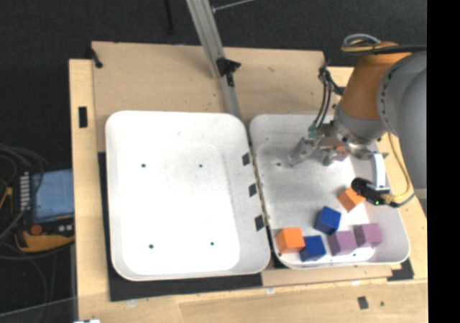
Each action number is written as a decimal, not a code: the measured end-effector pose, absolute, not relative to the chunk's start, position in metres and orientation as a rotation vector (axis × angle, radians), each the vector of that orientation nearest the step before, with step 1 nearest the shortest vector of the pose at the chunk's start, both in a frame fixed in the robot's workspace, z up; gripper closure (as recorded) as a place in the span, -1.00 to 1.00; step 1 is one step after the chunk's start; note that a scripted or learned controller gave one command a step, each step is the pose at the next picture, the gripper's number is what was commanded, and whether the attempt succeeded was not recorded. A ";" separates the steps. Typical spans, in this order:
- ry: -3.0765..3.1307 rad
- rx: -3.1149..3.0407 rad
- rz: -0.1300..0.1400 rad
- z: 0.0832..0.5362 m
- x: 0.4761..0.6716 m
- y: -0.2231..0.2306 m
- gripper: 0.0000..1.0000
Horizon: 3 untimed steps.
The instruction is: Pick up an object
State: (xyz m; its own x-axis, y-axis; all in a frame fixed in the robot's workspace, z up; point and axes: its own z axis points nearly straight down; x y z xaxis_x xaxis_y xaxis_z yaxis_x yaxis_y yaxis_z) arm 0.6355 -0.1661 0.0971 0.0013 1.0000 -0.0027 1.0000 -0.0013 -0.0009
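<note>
Camera view, from above the pale wooden bench (83, 170): two shallow white plastic bins sit side by side across the middle of the frame, touching along their inner edges. The larger left bin (180, 192) takes up the centre-left. The right bin (287, 185) holds every block, all gathered in its lower right corner.

My grey arm with its orange band (374, 95) enters from the right edge and bends down over the upper part of the right bin. My two-finger gripper (307, 150) points toward the left of the frame above that bin's bare upper floor. Its fingers stand slightly apart with nothing between them.

A slanted grey metal pole (205, 26) runs from the top of the frame down to the seam between the bins.

The blocks lie well below and to the right of my gripper. A blue cube (328, 219) sits in the middle of the cluster. An orange cube (290, 239) lies at the lower left of the group, just beside a second, darker blue cube (313, 248). Two purple cubes follow to the right, one (343, 242) next to the other (370, 234). A small orange block (351, 200), tilted, rests highest, close under a black part of my wrist.
</note>
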 end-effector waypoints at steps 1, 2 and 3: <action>2.215 2.222 0.002 0.110 0.637 -0.167 1.00; 2.214 2.218 0.006 0.168 0.643 -0.176 1.00; 2.218 2.213 0.007 0.232 0.640 -0.177 1.00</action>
